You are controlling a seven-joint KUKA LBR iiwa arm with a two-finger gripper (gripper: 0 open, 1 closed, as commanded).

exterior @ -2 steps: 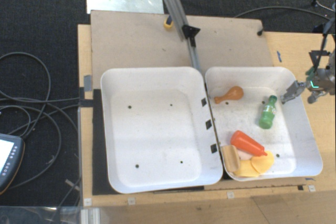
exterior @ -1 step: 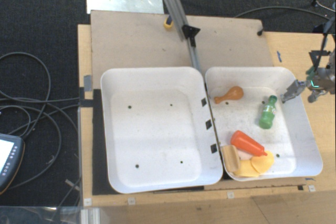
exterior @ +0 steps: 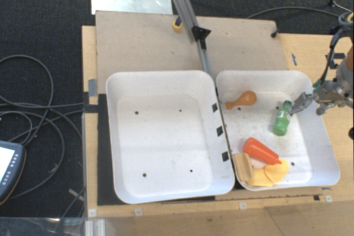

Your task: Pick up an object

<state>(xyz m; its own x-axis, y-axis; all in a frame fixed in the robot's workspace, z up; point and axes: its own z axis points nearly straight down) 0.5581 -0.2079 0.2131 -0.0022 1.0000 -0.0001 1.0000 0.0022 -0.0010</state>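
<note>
Now the arm (exterior: 338, 88) reaches in low from the right, over the right bin's (exterior: 321, 143) far rim, its gripper (exterior: 297, 104) tilted leftward and down. Whether it is wide or narrow I cannot tell. Its tip sits just beside the green bottle's (exterior: 281, 120) cap.

Bright, even overhead light — soft shadows, mild glare on white bins (exterior: 160, 81), focus sharp.

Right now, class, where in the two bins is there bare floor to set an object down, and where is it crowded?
The left bin is bare throughout. In the right bin, open floor lies between the green bottle and drumstick. Its front-left corner is crowded: orange carrot, yellow pieces.
</note>
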